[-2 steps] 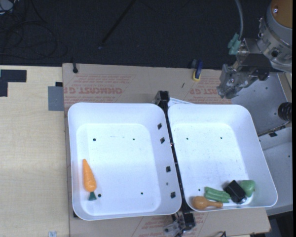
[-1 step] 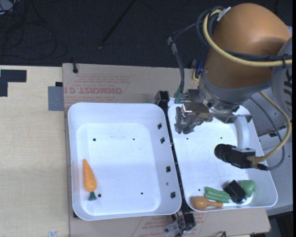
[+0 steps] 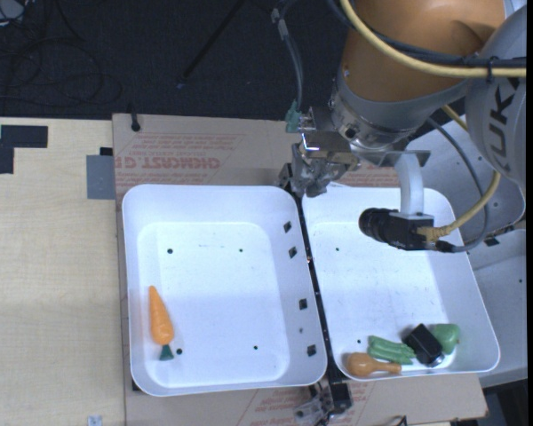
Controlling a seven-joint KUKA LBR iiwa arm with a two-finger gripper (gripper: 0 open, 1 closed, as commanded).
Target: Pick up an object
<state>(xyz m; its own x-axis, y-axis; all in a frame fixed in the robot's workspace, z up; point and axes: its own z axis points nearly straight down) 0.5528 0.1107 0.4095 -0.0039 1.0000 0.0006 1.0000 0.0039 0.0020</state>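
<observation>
An orange carrot toy (image 3: 161, 320) lies in the left bin (image 3: 209, 211) near its front left corner. In the right bin (image 3: 462, 264), at the front right, a green pod (image 3: 391, 350), a black block (image 3: 424, 343), a green piece (image 3: 447, 334) and an orange-tan pear-shaped toy (image 3: 371, 365) lie bunched together. My gripper (image 3: 313, 177) hangs above the far end of the divider between the bins, well away from all the objects. Nothing shows between its fingers.
A black cylindrical part (image 3: 393, 228) on the arm juts over the right bin's far half. Brown cardboard (image 3: 204, 149) lies under the bins, with a wooden bench top (image 3: 44, 264) to the left. Cables trail over the dark area behind.
</observation>
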